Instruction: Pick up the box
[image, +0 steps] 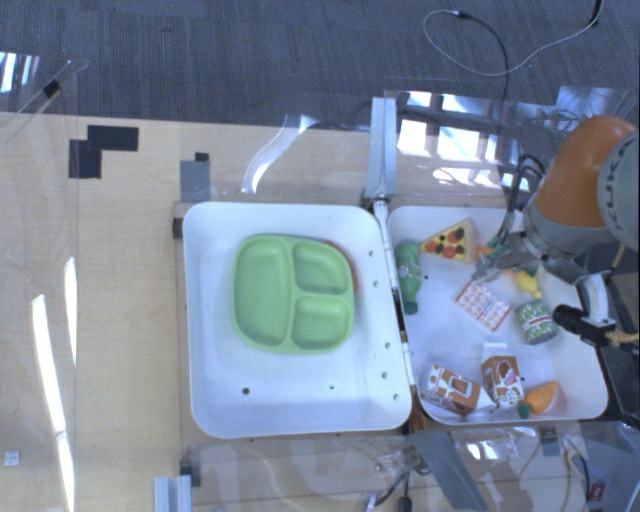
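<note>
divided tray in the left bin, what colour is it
Light green, a three-compartment divided tray in the left bin, seen clearly in the camera view.

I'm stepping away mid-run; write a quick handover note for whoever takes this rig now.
Gripper: over the upper part of the right bin, nothing seen held.
Boxes: one flat checkered box mid-bin, just below the gripper; two small cartons near the front edge.
Left bin holds a green tray.
Done: no box lifted yet.
Left: grasp and lift a box.
</note>
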